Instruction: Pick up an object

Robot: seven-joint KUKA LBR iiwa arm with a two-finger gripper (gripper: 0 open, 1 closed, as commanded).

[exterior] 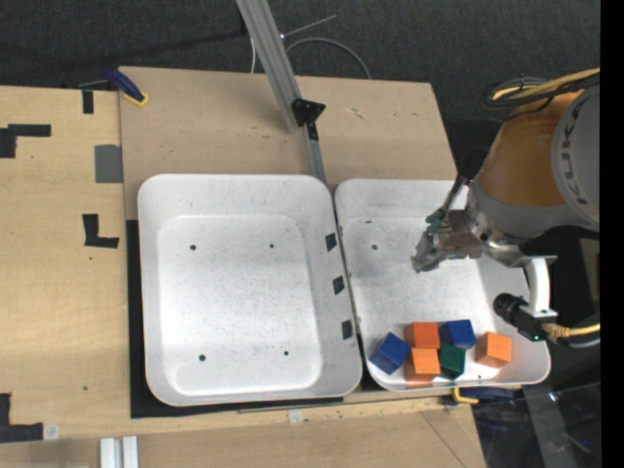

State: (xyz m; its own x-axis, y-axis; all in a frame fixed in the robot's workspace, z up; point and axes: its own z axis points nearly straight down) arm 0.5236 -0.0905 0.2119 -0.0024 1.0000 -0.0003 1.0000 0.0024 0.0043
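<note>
Two shallow white bins are seen side by side on a wooden surface. The left bin is the wider one, and the right bin abuts it along a shared rim.

The arm, grey with an orange band, is seen entering from the right. Its end effector is positioned over the middle of the right bin, above the bare floor. Nothing is seen between its fingers; whether they are spread or closed cannot be told from this view.

The candidate objects are gathered at the near edge of the right bin, well apart from the end effector. A blue block lies leftmost. Beside it two orange blocks are set one behind the other, followed by a second blue block with a green block in front of it. A further orange block is placed at the right end.

A slanted metal bar is seen crossing the top of the view.
</note>
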